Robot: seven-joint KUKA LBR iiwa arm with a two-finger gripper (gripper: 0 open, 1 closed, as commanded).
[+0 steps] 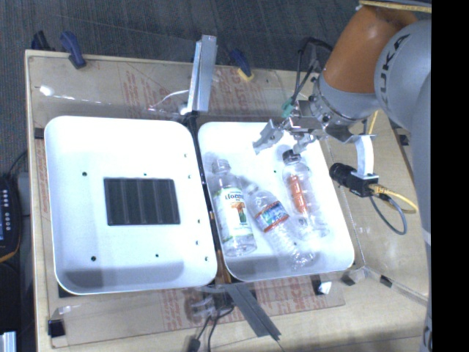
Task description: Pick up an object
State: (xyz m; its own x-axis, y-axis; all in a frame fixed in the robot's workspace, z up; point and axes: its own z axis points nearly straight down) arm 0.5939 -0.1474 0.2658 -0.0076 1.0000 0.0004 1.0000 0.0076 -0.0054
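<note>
Over the far end of the right bin (229,141), the gripper (277,147), hung from the grey arm (403,64) reaching in from the right. Fingers (264,138) spread apart, nothing between them; one pale finger angled out toward the middle of the bin, the other tip just beside the cap end of the nearest bottle, contact impossible to judge from this angle.

Below the gripper, on the floor of the same bin, three clear plastic water bottles lying on their sides, all slanting with caps toward the far-left. Nearest the right wall, the orange-label bottle (300,195), its cap end closest to the fingertips. Next to it, in the middle, the blue-label bottle (274,218), touching or almost touching its neighbours. Against the left wall, the green-label bottle (233,213), with a patch of orange on the label. All three crowded into the near half and centre of the bin, none lifted.

Across the divide, the left bin (80,152), holding a dark ribbed rectangular panel (141,201) flat at its centre, with small dark dots on the white floor around it.

Between the two bins at the far side, an upright metal post (202,72). Along the far edge of the wooden bench (381,270), blue clamps (71,48).
</note>
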